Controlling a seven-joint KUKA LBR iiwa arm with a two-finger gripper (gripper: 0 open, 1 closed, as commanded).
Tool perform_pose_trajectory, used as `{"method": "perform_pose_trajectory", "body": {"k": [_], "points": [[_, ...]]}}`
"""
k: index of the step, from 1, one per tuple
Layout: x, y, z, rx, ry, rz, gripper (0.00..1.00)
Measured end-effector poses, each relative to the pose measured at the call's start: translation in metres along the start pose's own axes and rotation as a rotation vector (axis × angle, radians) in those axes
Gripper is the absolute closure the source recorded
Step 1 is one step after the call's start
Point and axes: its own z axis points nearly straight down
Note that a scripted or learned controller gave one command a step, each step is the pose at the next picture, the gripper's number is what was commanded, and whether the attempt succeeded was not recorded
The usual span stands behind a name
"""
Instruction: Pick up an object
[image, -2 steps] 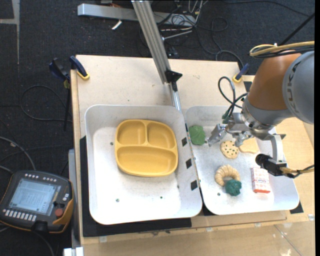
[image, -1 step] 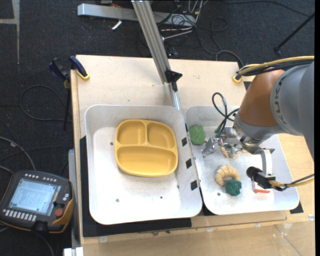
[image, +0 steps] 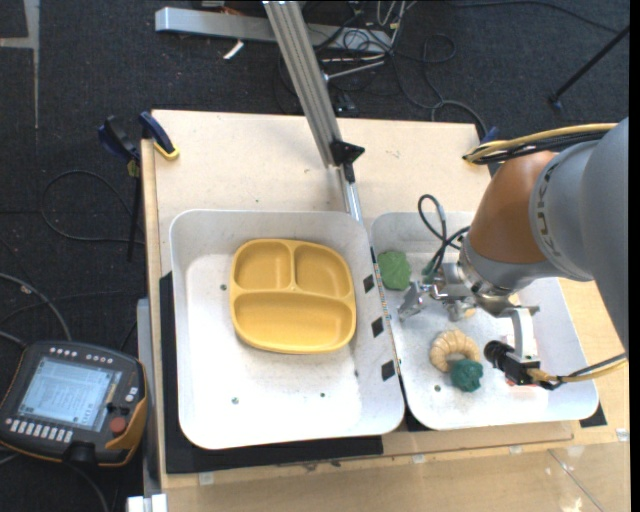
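croissant (image: 453, 348) by teal toy (image: 466, 374), gripper (image: 425, 297) nr.

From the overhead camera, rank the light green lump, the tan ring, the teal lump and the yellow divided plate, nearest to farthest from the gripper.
Measured from the gripper:
1. Light green lump, just up-left of it, right bin.
2. Tan ring, below-right, right bin.
3. Teal lump, just beyond the ring.
4. Yellow divided plate, left bin.

one fixed camera looks down from above at a slant, far enough back to take in the whole bench (image: 260, 165), both white bins (image: 200, 330) side by side, surrounding dark floor (image: 70, 80), and the arm (image: 560, 200) entering from the right.
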Motion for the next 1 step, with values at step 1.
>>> {"method": "perform_pose_trajectory", "body": {"k": [1], "points": [[0.0001, 0.0006, -0.0108, -0.002, 0.000, 0.000, 1.00]]}}
